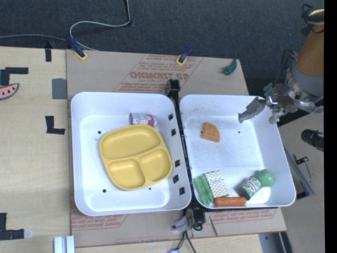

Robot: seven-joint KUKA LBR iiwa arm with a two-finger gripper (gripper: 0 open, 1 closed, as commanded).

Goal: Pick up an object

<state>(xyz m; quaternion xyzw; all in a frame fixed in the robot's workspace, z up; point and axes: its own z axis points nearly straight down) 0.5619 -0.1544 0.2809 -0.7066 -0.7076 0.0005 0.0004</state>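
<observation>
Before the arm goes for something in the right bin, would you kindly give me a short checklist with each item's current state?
1. Gripper over the right bin, near its far right corner: ok.
2. Nothing between its fingers: ok.
3. Waffle piece lies apart from other items, open approach: ok.
4. Carrot, green bottle and small box crowd the near edge: not ok for a clean grasp.
5. Finger opening wide enough: cannot tell.

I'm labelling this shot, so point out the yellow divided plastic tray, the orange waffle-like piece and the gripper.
yellow divided plastic tray (pixel 136 156), camera view, centre ridge.
orange waffle-like piece (pixel 210 132), camera view, its middle.
gripper (pixel 260 111), camera view, between fingertips.
</observation>
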